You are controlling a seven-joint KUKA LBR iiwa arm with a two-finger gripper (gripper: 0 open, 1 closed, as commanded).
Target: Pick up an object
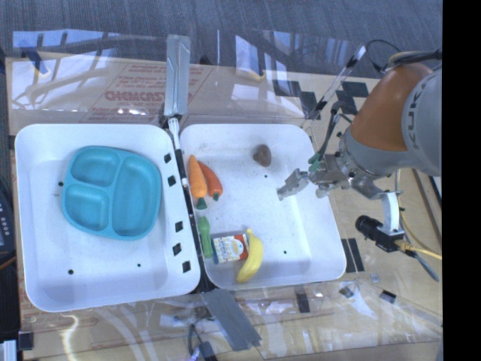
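The arm comes in from three o'clock and its end effector (294, 184) hangs over the right-hand bin (301, 232), near that bin's three o'clock wall; from where I stand I cannot tell how it is set, and nothing shows in its grip.

No single item is named for the pick, so any of them would do. A small brown lump (261, 155), perhaps a nut or a stone, lies just toward eleven o'clock of the end effector on bare bin floor. Two toy carrots (203, 179) sit against the nine o'clock wall, a green marker-like stick (204, 235) lies along that wall below them, and a small printed carton (230, 248) touches a banana (252, 256) at about six o'clock. The left bin (45, 262) carries a blue divided plate (113, 192).

I'd judge the risks this way: the brown lump is round and could roll or squirt out of a closing pinch; the carrots and green stick hug the wall, leaving little room on that side; the carton and banana touch, so a descent there may nudge one while catching the other badly
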